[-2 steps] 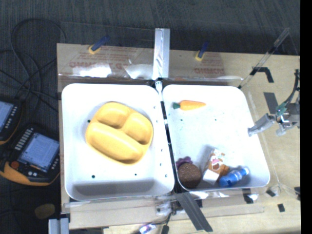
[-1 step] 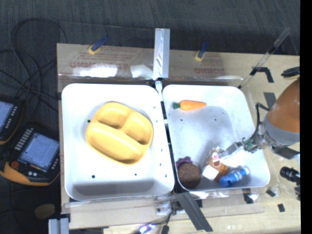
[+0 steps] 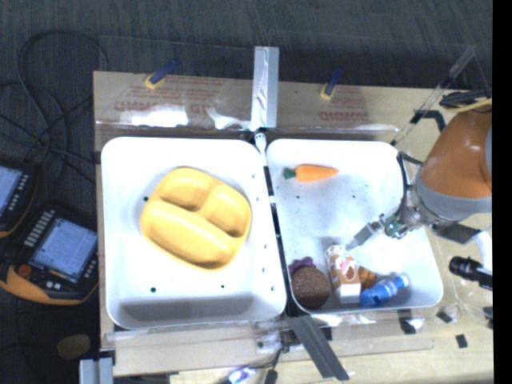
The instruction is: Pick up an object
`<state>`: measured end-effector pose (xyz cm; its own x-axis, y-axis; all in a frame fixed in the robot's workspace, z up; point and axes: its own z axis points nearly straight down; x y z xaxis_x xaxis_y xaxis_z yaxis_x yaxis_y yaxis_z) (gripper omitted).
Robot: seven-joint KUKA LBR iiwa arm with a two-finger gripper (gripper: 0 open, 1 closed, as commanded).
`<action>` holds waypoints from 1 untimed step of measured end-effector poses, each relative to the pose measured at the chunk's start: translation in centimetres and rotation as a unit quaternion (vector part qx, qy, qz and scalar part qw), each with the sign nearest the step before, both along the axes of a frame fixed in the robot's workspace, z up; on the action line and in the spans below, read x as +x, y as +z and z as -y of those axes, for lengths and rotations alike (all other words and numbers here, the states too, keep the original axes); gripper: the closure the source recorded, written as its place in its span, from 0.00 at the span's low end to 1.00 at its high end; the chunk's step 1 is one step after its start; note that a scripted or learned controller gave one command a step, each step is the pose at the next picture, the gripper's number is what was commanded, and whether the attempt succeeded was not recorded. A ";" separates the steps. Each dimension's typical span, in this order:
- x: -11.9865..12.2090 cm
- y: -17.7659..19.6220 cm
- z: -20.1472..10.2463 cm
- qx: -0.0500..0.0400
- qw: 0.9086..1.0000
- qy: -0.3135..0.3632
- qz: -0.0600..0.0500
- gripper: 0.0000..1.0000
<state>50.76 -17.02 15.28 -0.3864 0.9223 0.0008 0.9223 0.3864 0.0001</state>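
camera view: slanted look down on a pale wooden counter point(image 3: 376, 102) bearing two bins.
left bin: shallow white plastic bin point(image 3: 120, 238); large yellow lumpy bread-shaped object point(image 3: 196, 216) at its middle.
right bin: shallow white plastic bin point(image 3: 376, 158); orange carrot with green top point(image 3: 314, 172) near the far wall.
near-edge cluster: round dark brown ball point(image 3: 310, 285), small white and red carton point(image 3: 344, 272), blue plastic bottle point(image 3: 382, 290), close together.
hand point(image 3: 358, 240): slim grey tip low over the right bin, just above the carton; nothing between its fingers; whether apart or together, cannot tell.
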 end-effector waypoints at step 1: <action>-1.7 -6.3 -4.5 -0.001 1.000 0.016 0.009 0.00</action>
<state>49.02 -12.51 8.99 -0.4164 0.9091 -0.0077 0.9090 0.4165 0.0156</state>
